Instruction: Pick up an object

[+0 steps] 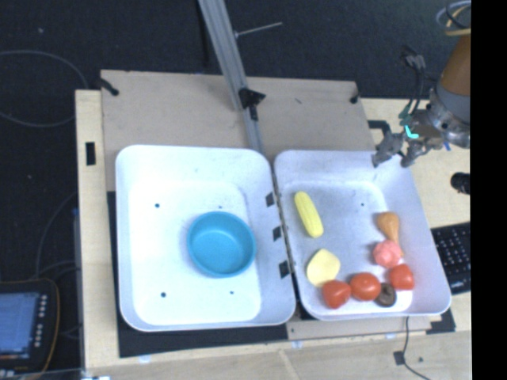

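Two bins (198,161) sit side by side on the bench (317,105); you have all the candidates in the right one. Corn (308,214) lies alone near the bin's left wall, well apart from the rest. Pale yellow piece (322,266) sits below it, touching or just beside the first of three tomatoes (364,286) lined along the near edge. Carrot (388,226), pink piece (387,253) and a small dark item (386,295) crowd the right side. Left bin holds a blue bowl (221,244). Gripper (394,153) hangs above the right bin's far right corner, its fingers spread apart with nothing between them. Step in hand, by my reading: approach, no target committed, no object lifted yet. For the next move you need to travel inward and down over one item. Corn looks the cleanest choice, since its neighbours give the fingers room; the clustered pieces risk a nudge or a double contact.
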Controlling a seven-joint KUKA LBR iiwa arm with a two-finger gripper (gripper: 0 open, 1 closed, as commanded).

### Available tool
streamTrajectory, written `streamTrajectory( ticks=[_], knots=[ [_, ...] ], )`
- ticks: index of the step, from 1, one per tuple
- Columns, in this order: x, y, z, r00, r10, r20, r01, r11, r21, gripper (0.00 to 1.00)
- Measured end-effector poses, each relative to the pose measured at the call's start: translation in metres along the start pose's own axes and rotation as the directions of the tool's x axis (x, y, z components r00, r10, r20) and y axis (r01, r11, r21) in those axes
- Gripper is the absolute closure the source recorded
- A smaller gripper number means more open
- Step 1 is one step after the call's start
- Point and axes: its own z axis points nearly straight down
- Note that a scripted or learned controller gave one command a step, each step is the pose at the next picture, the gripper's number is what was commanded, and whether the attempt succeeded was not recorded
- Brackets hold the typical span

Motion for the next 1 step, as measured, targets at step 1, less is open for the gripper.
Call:
streamTrajectory(
  ticks=[1],
  knots=[
    [-0.0003,0.0019,-0.0061,1.0,-0.001,0.002,0.001,1.0,-0.01,0.0]
  ],
)
